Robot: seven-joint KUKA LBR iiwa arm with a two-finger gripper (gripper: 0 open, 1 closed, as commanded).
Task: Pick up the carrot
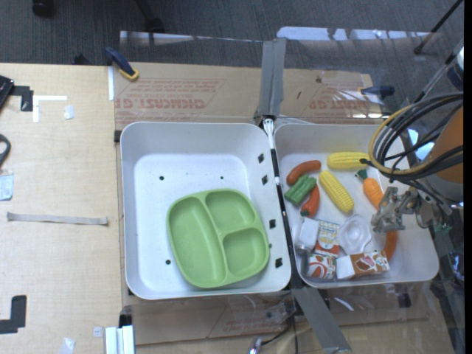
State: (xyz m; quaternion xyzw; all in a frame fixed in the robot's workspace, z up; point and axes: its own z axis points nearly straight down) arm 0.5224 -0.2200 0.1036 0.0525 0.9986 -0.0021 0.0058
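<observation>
Position of the gripper [386,216] is low over the right bin [422,262], and it is judged that it was brought there because the carrot [373,192] lies just beside it. Whether the gripper is open or closed cannot be told, and nothing is seen held in it. The carrot is found just beyond the gripper, toward the far rim and slightly toward the other bin, with its green top pointed away from the tool; contact cannot be confirmed. An orange-red piece [389,245] is seen just on the near side of the gripper. A corn cob [336,190] is placed farther off, past the carrot. Well apart, a green plate [217,236] is kept in the left bin [147,153].
</observation>
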